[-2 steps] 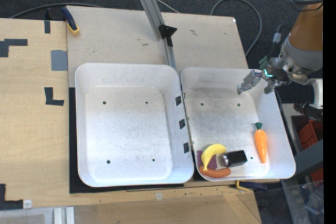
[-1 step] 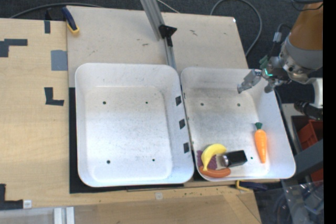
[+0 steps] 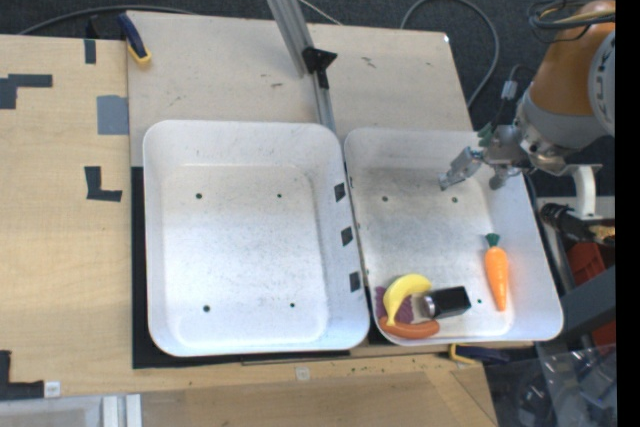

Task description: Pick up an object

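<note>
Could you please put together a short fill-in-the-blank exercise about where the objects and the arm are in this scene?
1. The orange toy carrot lies in the ____ shallow white bin of the camera view.
2. The yellow toy banana sits right beside a small ____ rectangular block.
3. The two-finger gripper hangs over that bin's ____ half.

Missing words: right; black; far

left bin (image 3: 160, 215) | metal pole (image 3: 285, 5) | blue-yellow clamp (image 3: 135, 40) | grey tape (image 3: 112, 113)
</note>
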Robot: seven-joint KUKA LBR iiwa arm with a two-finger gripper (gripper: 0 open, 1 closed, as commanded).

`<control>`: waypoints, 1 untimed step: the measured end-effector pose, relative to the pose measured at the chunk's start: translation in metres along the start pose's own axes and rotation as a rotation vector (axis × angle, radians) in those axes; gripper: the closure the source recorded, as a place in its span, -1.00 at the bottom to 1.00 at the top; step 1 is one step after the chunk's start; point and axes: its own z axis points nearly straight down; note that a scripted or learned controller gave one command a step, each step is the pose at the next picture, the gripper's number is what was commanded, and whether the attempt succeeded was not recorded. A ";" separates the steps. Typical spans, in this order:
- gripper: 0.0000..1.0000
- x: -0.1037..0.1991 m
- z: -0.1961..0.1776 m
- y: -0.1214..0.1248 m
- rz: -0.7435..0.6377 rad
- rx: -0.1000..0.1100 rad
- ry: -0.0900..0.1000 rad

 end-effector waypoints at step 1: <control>-1.00 0.007 0.061 -0.008 -0.001 0.002 0.001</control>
